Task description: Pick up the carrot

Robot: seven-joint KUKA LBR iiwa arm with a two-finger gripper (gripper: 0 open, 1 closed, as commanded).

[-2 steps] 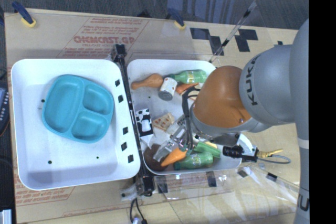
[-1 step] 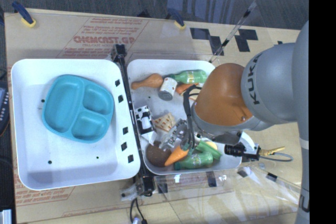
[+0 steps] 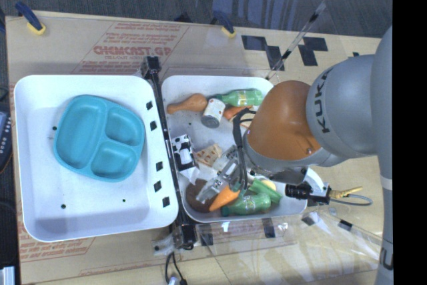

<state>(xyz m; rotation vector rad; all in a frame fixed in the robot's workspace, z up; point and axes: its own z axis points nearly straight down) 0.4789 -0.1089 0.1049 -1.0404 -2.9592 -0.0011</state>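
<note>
Far to the left of the jaws, a blue divided plate point(image 3: 99, 137) lay in the left bin point(image 3: 40, 210), well apart from the work. In the right bin point(image 3: 175, 93), up and to the left of the jaws, sat a chicken drumstick point(image 3: 187, 104), a small grey can point(image 3: 213, 113) and a green bottle point(image 3: 241, 98) by the far wall. The gripper point(image 3: 223, 182) reached down at the near side of that bin, and whether its jaws were spread or pressed together could not be told. The carrot point(image 3: 224, 197) lay just below them, orange and tapered, resting on a green item point(image 3: 257, 200) and beside a brown piece point(image 3: 195, 195), touching or nearly touching the fingertips. It looked like a light, stiff, smooth plastic toy, likely to slip; pinching across its thicker middle seemed the safest hold.
</note>
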